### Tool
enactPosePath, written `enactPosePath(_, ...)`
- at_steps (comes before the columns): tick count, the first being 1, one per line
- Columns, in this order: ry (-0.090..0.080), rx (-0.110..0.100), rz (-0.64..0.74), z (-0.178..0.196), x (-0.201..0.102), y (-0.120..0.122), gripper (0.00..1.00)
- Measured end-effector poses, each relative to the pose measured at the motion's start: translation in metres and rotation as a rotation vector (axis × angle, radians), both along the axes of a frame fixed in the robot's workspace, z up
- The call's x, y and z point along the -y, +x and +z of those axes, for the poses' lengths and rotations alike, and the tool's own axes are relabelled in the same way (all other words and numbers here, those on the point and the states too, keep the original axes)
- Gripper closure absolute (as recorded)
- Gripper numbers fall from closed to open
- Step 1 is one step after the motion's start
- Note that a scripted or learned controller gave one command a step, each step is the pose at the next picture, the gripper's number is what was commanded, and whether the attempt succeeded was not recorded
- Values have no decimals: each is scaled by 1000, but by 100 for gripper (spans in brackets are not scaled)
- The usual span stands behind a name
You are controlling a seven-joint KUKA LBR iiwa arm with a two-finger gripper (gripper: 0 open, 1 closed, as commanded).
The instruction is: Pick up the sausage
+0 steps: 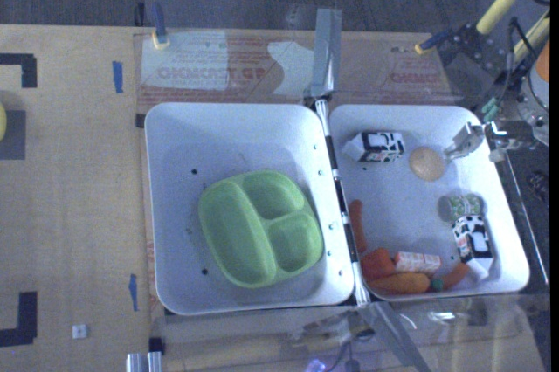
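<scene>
Slim reddish-brown sausage lay against right white bin's left wall; metal pincer hovered well apart — jaw state indiscernible.

The grey arm is cut off by the right edge, so little beyond its wrist shows. Its small metal pincer is blurred and too small to tell how the fingers stand. The thin reddish-brown sausage lies tight against the left wall of the right white bin, its lower end lost among the orange toy foods. Print on the small pink-and-white carton and the two black-and-white cartons is unreadable. A yellow object on the tan surface is cut by the left edge.
</scene>
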State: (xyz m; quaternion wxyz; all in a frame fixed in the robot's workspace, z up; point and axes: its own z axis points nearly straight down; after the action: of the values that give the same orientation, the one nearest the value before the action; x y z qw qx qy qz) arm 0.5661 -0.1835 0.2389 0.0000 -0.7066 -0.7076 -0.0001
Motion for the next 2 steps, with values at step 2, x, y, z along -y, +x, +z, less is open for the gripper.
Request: enactPosePath(2, -1, 2, -250, -121, 4, 29, 0)
